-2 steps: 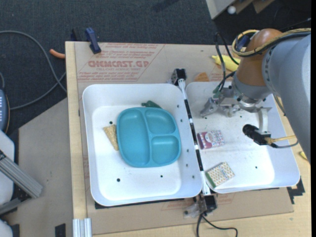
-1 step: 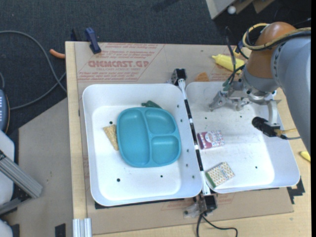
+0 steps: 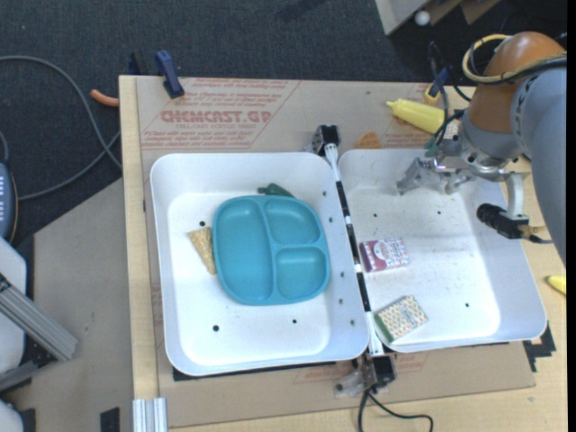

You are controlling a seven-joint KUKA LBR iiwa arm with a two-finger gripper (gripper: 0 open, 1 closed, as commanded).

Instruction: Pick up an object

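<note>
Faintly, "CHEMCAST" on bench board (image 3: 216,115).

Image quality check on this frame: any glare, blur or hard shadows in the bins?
Camera view: lighting is even and soft; the white bins are bright but not blown out. The teal divided plate casts only a faint shadow. The gripper and arm look slightly soft. The small packets in the right bin are too low-res to read.

A: Arm, grey, orange band above wrist (image 3: 508,66)?
B: Enters from right, upper corner, bent downward.
A: Gripper (image 3: 435,176)?
B: Metal, pointing left and down; nothing visibly between its tips.
</note>
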